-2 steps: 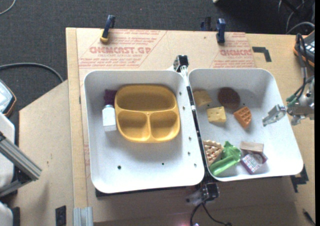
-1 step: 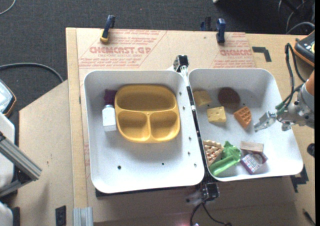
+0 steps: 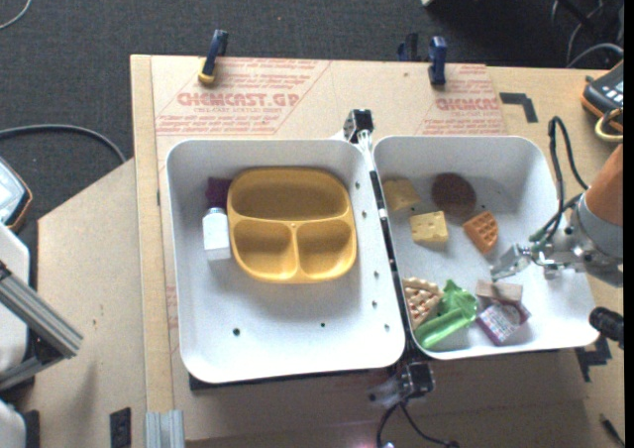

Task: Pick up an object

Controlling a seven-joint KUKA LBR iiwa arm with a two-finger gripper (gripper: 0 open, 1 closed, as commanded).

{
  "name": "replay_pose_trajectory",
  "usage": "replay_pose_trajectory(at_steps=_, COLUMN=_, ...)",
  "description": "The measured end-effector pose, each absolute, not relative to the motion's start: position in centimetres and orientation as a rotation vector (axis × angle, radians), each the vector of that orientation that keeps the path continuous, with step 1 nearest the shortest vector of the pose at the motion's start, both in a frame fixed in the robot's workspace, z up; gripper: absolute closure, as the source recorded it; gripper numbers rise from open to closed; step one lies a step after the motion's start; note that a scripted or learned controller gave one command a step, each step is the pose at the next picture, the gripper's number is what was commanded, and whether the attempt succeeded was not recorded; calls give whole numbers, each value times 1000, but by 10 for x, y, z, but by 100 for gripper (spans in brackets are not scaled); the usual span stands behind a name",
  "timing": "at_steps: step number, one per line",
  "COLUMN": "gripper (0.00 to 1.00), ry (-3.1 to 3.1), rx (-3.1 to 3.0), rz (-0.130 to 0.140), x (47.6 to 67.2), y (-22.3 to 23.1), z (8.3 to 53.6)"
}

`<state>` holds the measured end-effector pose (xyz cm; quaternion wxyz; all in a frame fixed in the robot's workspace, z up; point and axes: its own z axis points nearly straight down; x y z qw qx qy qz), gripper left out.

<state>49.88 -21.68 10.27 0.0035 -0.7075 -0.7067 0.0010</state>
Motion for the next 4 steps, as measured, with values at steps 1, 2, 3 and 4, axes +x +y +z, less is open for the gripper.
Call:
replay_pose_trajectory(at_steps=1, gripper=0, ry=-2218, rx=-2215, rz=-2, x=499, y=-214, z=84)
replay_pose_trajectory(at_steps=2, gripper=100, ry=-2221, rx=-2219, rz=-1, x=499, y=-216, z=95)
replay_pose_trajectory(at_steps=3, gripper=100, ry=-2226, rx=-2224, rz=-2, x=496, y=-210, z=141)
replay_pose_trajectory(at_steps=4, gripper=100, ry=-2228, rx=-2226, rz=-4, x=494, y=-215, z=203)
